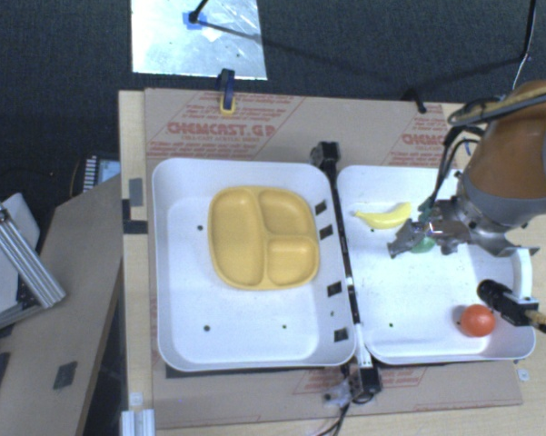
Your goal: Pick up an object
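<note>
Gripper (409, 241): low in the right bin (436, 330), jaw state I cannot tell.
Risk: it may nudge the banana (383, 215) away.

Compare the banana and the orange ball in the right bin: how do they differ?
The banana is yellow, long and curved; the orange ball is round. The banana lies near the bin's far edge, just left of the gripper; the ball sits in the near right corner, apart from it. Both rest in the right bin.
</note>
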Controlling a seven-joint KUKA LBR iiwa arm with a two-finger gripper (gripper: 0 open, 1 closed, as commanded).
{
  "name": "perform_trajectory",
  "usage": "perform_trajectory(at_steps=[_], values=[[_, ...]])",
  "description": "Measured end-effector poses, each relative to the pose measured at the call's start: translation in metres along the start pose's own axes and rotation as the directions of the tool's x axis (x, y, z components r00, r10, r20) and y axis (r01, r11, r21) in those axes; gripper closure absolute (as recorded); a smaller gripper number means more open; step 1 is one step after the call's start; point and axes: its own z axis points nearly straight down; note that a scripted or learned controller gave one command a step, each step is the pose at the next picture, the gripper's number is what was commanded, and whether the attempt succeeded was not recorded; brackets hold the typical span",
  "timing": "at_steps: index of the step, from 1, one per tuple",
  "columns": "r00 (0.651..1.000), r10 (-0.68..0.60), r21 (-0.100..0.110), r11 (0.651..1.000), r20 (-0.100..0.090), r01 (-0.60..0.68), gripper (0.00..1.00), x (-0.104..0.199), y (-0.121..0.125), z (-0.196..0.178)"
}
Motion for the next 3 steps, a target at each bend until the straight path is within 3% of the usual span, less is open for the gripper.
perform_trajectory(at_steps=[1, 3], values=[[1.000, -0.002, -0.013, 1.000, 0.001, 0.002, 0.00, 0.000, 0.003, -0.007], [1.000, 0.001, -0.010, 1.000, 0.001, -0.001, 0.00, 0.000, 0.008, 0.080]])
